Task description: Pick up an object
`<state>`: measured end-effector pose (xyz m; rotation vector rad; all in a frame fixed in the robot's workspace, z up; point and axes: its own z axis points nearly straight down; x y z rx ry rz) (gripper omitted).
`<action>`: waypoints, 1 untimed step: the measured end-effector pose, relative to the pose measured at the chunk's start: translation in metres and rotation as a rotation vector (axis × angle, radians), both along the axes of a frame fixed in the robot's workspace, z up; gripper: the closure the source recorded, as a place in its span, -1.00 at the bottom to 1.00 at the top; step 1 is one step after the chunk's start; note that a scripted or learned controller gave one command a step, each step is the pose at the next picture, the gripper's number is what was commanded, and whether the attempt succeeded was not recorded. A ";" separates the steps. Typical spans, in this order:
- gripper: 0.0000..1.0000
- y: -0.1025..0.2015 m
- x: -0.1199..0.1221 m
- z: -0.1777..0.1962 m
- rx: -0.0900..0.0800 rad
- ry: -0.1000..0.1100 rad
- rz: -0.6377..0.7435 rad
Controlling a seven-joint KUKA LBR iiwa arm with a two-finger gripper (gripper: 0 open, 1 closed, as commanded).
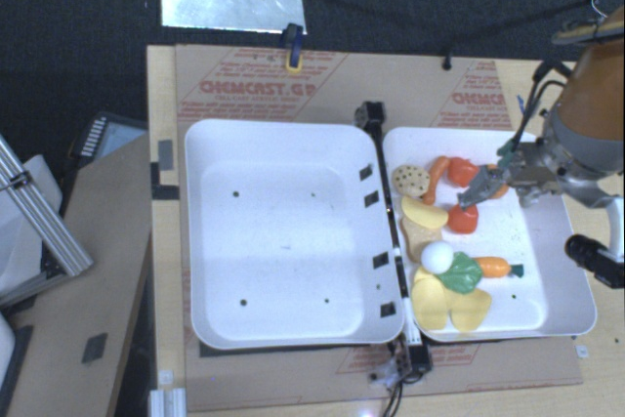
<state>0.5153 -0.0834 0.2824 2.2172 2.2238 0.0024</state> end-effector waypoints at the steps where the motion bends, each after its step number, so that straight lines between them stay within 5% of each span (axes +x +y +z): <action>1: -1.00 0.048 -0.031 -0.104 0.003 0.012 0.004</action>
